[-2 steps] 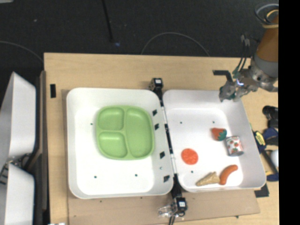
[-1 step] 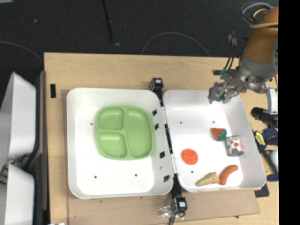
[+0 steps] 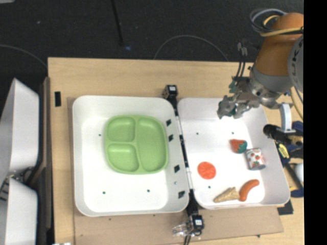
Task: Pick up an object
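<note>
The right bin (image 3: 204, 117) holds a red round slice (image 3: 206, 170), a red strawberry with a green top (image 3: 238, 146), a small silver and red packet (image 3: 255, 158), an orange sausage (image 3: 249, 188) and a tan cone (image 3: 225, 195). My gripper (image 3: 231, 107) hangs over the bin's far right corner, above and apart from all of these. Nothing shows between its fingers.
The left bin (image 3: 87, 137) bears a green plate (image 3: 136, 144) with three compartments. Black clips (image 3: 177, 152) run along the seam between the bins. Tools and cables (image 3: 286, 142) lie off the right bin's right edge. A white box (image 3: 20, 131) stands at far left.
</note>
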Robot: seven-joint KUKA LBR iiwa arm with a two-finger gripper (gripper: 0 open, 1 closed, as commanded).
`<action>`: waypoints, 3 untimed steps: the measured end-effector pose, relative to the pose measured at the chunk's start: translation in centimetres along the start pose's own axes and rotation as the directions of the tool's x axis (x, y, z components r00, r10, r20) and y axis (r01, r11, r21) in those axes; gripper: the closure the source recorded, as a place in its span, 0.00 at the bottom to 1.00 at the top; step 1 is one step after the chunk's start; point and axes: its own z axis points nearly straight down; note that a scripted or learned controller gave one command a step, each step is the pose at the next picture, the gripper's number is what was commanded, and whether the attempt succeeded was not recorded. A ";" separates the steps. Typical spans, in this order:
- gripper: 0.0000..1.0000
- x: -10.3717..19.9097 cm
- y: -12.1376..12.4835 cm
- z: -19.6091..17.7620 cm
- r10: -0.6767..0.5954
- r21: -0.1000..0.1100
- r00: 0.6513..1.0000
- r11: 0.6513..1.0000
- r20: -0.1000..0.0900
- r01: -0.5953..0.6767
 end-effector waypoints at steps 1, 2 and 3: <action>1.00 4.0 -1.3 -0.7 -0.002 -0.001 1.000 1.000 -0.002 0.002; 1.00 8.9 -3.3 -1.9 -0.003 -0.001 1.000 1.000 -0.003 0.003; 1.00 13.8 -4.9 -0.9 -0.001 0.001 1.000 1.000 -0.001 0.001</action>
